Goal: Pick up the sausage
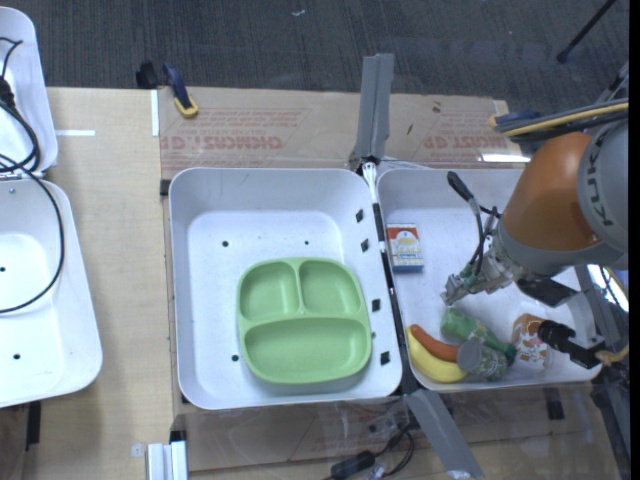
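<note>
- The sausage lies on the banana, near a green bottle.
- The gripper hangs just above; I cannot tell its state.
- A green plate sits left.

Two bins side by side; divided plate in left bin. In right bin: small box at back left, sausage on banana at front, bottle just right of them, gripper above.

Dark carpet floor behind a pale wooden bench.
</note>
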`<state>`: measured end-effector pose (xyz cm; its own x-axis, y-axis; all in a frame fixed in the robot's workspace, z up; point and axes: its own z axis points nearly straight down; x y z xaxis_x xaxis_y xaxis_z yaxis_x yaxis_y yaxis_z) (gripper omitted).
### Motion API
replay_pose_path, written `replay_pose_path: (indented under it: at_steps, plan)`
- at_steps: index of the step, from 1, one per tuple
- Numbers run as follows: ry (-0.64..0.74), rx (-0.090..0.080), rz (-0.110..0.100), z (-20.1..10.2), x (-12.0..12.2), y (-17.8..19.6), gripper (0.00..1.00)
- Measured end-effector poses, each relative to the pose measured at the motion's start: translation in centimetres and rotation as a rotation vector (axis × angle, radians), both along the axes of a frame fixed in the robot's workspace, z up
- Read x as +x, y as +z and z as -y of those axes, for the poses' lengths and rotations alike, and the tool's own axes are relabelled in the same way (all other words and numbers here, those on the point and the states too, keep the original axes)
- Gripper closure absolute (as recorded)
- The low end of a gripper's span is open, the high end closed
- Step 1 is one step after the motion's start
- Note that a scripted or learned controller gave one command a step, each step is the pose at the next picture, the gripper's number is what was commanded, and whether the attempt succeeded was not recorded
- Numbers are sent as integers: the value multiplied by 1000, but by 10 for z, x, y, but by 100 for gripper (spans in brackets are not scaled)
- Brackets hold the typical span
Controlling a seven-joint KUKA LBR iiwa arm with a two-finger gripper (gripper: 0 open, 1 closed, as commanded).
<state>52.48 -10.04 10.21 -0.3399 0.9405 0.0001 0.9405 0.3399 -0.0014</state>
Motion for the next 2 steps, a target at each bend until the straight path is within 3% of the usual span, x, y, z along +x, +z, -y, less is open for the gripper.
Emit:
replay_pose_path:
  at_steps: [1, 2]
  plan:
    - [0, 0, 0, 0, 0, 0, 0]
    - [193, 1, 0, -2, -7, -11, 0]
